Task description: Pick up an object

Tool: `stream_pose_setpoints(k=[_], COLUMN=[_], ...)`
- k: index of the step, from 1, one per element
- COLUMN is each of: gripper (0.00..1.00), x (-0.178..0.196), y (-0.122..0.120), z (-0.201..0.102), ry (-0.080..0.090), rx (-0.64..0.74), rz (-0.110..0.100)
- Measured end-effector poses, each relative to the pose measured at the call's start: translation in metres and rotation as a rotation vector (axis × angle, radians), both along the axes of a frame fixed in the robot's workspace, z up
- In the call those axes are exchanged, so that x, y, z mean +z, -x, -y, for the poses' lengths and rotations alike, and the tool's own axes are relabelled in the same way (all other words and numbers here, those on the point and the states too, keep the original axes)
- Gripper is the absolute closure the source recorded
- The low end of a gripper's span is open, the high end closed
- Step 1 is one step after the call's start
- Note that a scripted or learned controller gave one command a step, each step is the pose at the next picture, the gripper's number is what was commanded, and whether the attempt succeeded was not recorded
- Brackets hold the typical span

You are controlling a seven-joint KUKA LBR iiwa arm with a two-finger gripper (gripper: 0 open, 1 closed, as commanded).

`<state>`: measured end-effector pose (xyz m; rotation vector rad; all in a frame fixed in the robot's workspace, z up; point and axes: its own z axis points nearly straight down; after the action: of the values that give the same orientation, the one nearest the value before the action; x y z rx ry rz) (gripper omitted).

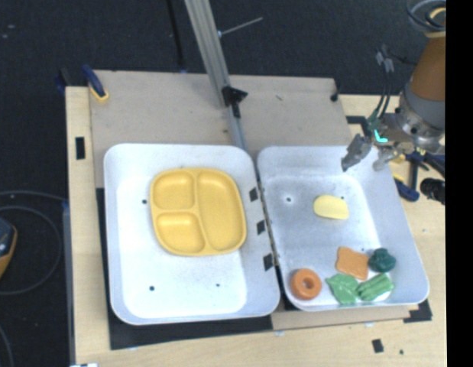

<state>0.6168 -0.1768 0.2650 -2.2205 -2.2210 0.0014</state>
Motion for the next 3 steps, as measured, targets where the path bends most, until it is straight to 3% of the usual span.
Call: stream_pose_setpoints(k=[1, 3], gripper=[0.0, 0.0], x=[0.002, -0.09], y=[-0.001, -0.007], z=[0.0, -0.004], ry=[0.001, 0.001], rx=[0.001, 0.001], rz=[0.003, -0.001])
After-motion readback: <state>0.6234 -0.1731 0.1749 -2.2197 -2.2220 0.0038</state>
